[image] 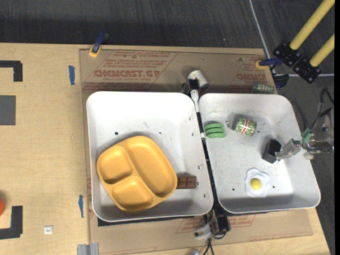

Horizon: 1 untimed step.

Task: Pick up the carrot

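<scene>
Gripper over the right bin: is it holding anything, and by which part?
Nothing visibly held. The gripper is over the right bin, apart from the fried egg and can.

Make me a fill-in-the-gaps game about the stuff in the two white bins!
1. The yellow plate has ____ compartments.
2. The toy fried egg has a ____ yolk.
3. The small brown block shares its bin with the yellow ____.
4. The little can lies next to a ridged piece coloured ____.

Missing words: three; yellow; plate; green.
</scene>
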Each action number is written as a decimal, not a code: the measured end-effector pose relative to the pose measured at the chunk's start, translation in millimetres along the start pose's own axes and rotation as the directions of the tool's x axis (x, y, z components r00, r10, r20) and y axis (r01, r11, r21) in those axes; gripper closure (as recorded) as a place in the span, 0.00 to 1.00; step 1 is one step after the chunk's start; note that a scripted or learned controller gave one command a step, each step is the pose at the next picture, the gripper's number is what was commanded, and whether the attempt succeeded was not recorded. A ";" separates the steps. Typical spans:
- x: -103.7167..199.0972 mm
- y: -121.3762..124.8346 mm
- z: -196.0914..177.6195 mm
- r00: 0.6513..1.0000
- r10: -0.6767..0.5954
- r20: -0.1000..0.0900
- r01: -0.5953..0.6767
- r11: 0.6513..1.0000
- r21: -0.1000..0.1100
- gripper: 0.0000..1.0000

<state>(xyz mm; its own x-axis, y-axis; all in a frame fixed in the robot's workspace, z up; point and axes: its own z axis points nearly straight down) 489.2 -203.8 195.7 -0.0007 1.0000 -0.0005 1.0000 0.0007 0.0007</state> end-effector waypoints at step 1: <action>55.5 -9.7 110.5 0.999 -0.036 -0.002 0.036 0.999 0.000 0.00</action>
<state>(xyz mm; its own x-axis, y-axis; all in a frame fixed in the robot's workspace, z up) 479.6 -148.3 85.1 -0.0370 0.9993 0.0011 0.9993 0.0370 0.0006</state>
